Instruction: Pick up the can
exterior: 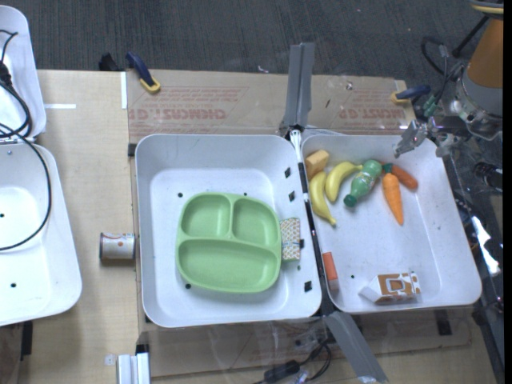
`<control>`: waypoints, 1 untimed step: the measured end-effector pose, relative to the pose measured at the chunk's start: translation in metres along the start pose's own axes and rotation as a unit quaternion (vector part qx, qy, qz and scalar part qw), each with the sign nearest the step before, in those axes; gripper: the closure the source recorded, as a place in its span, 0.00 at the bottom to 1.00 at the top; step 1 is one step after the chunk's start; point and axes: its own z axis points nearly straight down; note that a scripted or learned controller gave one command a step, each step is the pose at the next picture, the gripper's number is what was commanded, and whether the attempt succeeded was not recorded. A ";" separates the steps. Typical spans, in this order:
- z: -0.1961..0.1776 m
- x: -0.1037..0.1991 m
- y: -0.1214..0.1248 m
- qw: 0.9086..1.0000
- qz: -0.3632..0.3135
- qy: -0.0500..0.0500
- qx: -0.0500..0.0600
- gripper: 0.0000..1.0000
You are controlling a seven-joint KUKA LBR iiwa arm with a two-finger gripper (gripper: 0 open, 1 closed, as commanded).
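Still the reaching step, by the look of it. Best to carry the tool (410, 141) high over both bins, then lower squarely across the can's round side. Tool state: cannot tell. Can (117, 246) lying on its side on the surface (88, 94), far across from the tool, beyond the left bin (146, 214) holding a green divided plate (230, 242).

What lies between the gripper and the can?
In the camera view, between the gripper and the can lie the bananas, the bins' shared wall and the green divided plate.
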 end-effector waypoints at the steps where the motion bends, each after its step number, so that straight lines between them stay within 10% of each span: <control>1: 0.034 -0.022 -0.037 1.000 0.026 0.000 0.000 0.00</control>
